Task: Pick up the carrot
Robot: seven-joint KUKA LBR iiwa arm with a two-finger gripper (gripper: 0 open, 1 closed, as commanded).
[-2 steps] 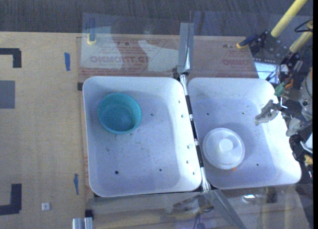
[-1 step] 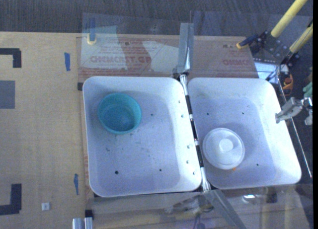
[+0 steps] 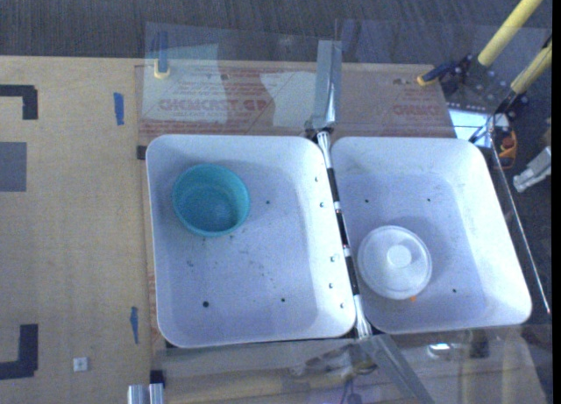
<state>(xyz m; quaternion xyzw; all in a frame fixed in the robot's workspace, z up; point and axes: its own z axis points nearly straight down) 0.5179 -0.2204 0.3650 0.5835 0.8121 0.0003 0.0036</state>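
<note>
Both bins, left bin and right bin, look like matt white plastic, smooth, speckled with dark marks. Teal bowl: smooth plastic, slight sheen. White lid: glossy plastic (translucent-looking). Bench top looks like pale wood board, matt. Clear glossy panel behind the bins, metal strip between them.
</note>
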